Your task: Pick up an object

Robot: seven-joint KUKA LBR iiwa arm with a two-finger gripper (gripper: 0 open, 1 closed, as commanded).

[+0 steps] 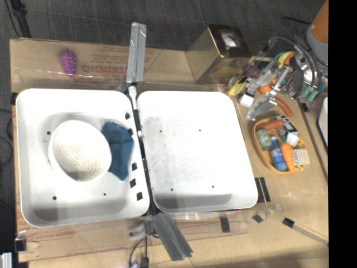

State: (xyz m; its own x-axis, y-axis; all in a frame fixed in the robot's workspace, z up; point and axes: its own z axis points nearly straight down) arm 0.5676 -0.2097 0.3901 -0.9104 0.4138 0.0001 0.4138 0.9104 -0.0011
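In the left bin (33, 205) a white woven dome-shaped object (80, 149) lies left of centre. A dark blue cloth (119, 148) is crumpled against its right side. The right bin (240, 188) shows its bare speckled floor. My gripper (260, 100) hangs outside the bins, just past the right bin's far right corner, among coloured cables and parts. The arm's orange band (319, 21) is at the top right edge. It is well away from both objects in the left bin.
A yellow basket (257, 138) with several small toys sits on the bench right of the right bin, just below the gripper. A brown box (218, 53) stands behind the right bin. A purple object (68, 62) lies on the cardboard behind the left bin.
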